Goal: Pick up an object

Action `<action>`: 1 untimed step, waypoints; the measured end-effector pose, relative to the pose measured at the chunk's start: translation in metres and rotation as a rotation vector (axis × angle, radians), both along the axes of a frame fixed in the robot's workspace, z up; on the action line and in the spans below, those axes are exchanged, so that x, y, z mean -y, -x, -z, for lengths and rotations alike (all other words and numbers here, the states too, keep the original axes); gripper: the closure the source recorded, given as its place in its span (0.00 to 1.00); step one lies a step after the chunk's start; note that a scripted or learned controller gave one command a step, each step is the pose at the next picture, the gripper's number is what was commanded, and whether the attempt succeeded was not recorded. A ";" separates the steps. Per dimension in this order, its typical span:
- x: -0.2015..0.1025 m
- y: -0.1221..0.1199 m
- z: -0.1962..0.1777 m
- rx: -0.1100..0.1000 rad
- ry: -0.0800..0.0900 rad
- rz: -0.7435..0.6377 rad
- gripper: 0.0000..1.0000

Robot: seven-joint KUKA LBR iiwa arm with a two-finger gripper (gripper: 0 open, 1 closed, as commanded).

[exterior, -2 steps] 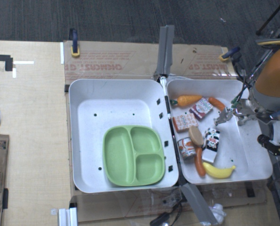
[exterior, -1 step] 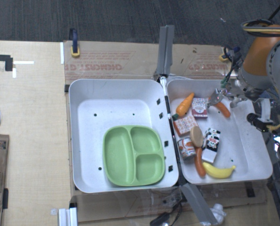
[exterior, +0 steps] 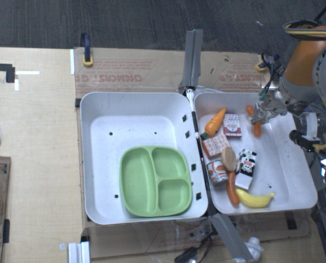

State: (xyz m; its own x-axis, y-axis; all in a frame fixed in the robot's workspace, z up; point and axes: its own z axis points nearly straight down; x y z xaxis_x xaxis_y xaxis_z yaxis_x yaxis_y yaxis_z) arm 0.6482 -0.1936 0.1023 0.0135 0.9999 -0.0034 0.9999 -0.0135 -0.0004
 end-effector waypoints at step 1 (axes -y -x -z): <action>-0.046 0.000 -0.100 0.000 -0.002 0.005 1.00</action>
State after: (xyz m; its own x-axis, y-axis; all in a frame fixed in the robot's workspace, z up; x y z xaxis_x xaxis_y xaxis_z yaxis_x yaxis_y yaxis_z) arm 0.6485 -0.1473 0.2023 0.0186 0.9998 -0.0015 0.9998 -0.0186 0.0000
